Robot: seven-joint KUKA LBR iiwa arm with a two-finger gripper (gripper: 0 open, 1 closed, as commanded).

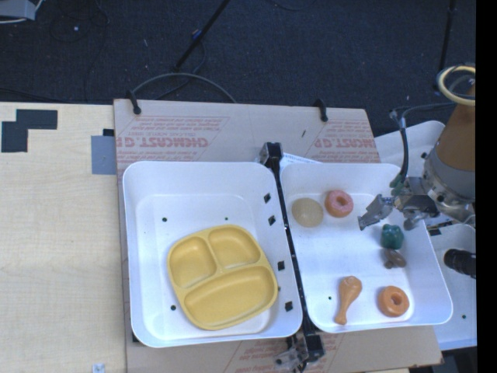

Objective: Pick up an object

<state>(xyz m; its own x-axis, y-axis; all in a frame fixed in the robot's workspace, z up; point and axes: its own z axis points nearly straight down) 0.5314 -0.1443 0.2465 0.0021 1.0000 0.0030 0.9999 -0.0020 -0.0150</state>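
Note:
My gripper (pixel 390 217) hangs over the right side of the right bin (pixel 435 317), reaching in from the right edge of the view. Its two grey fingers (pixel 373 211) stand spread apart, open, with nothing between them. A small dark green object (pixel 392 237) lies just below the fingertips in the view, and a small grey-brown piece (pixel 395 259) lies right under that. Also in this bin are a pink doughnut (pixel 338 203), a beige round object (pixel 307 212), a tan drumstick (pixel 347 297) and an orange doughnut (pixel 394 301).
The left bin (pixel 147 208) holds a yellow divided tray (pixel 224 277). A black divider (pixel 283 231) runs between the two bins. Cardboard lies under both bins, with a pale wooden bench top (pixel 54 247) to the left. The arm's orange band (pixel 458 142) rises at far right.

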